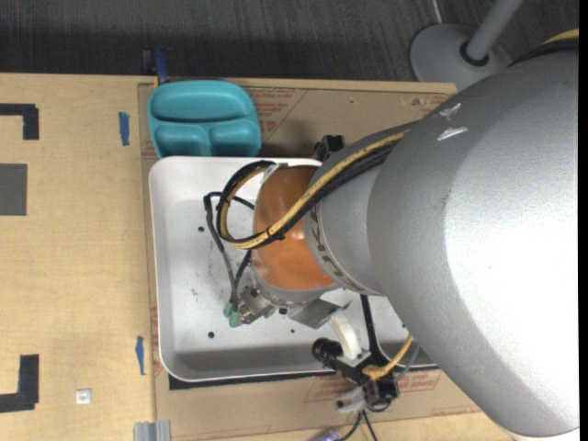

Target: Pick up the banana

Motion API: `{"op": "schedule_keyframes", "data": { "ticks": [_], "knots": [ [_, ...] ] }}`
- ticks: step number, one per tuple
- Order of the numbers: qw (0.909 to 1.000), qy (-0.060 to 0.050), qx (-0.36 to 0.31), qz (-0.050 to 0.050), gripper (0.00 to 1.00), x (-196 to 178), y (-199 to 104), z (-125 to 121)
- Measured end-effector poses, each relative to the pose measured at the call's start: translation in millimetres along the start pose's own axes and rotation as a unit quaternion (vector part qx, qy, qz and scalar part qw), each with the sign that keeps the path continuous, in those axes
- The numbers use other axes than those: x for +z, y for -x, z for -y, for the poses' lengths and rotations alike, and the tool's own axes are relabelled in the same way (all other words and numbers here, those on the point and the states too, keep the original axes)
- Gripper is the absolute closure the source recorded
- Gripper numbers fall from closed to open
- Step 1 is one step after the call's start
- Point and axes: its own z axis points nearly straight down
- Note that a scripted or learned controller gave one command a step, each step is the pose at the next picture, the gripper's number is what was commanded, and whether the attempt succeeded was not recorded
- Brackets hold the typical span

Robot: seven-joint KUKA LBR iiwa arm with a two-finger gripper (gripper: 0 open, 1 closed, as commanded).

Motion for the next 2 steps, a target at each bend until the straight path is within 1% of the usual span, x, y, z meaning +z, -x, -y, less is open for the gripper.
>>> {"op": "schedule_keyframes", "data": {
  "ticks": [1, 2],
  "knots": [
    [0.9903, -0.001, 0.139, 0.002, 1.00, -39.2, -18.8, -10.2],
    [0.9904, -0.001, 0.138, 0.003, 1.00, -49.0, -19.1, -10.7]
  ]
}}
